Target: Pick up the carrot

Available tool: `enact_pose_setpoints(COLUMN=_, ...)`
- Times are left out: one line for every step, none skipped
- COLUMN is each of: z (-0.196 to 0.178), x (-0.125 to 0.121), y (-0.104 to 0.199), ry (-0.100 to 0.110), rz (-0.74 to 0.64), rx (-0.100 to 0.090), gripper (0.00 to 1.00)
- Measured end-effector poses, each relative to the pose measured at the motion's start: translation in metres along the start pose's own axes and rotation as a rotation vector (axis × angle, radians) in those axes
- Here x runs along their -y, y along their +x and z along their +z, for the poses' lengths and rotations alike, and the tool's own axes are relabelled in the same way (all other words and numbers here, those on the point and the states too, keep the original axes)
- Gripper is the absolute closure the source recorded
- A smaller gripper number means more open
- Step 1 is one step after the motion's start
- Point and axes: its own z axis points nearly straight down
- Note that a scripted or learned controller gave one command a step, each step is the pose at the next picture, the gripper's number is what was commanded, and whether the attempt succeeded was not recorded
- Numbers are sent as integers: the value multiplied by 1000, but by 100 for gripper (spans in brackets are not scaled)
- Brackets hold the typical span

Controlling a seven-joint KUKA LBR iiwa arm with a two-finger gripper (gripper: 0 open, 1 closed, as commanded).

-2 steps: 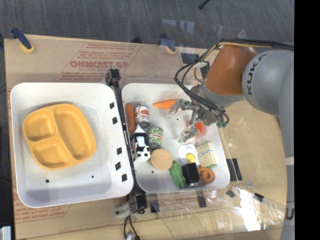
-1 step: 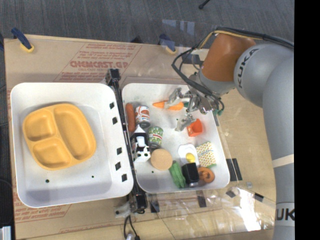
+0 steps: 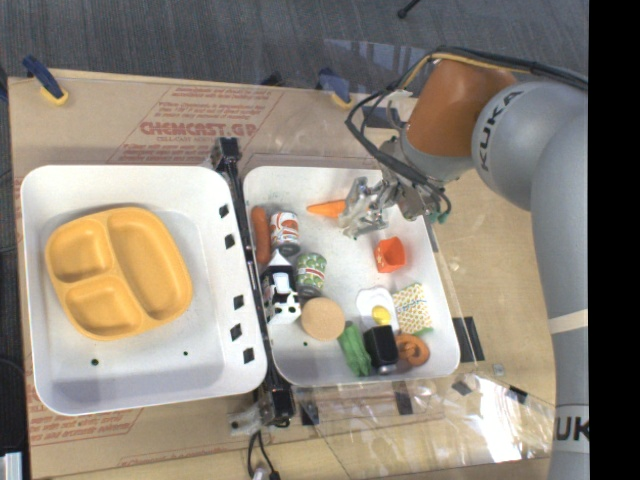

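Camera view | claw (image 3: 362, 211) at carrot (image 3: 326, 208) | carrot end hidden | finger state unclear

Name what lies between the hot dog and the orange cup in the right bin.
In the camera view, a red-and-white can lies beside the hot dog; from the can to the orange cup there is bare white bin floor.

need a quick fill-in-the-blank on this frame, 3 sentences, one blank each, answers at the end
1. The carrot lies in the ___ bin, near its far wall.
2. The yellow divided tray sits in the ___ bin.
3. The gripper is right beside the carrot, on the side toward the ___ cup.

Missing words: right; left; orange
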Motion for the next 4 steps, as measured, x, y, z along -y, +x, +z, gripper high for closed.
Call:
enact_pose_setpoints(z=0, x=0, y=0, ry=-1, rz=-1, rx=-1, gripper=0)
enact_pose_setpoints(z=12, x=-23, y=-4, ry=-1, rz=-196, rx=1, gripper=0)
enact_pose_setpoints(z=-1, x=-24, y=-7, ry=1, rz=-198, rx=7, gripper=100)
enact_pose_setpoints(z=-1, x=-24, y=-6, ry=1, rz=-199, rx=6, gripper=0)
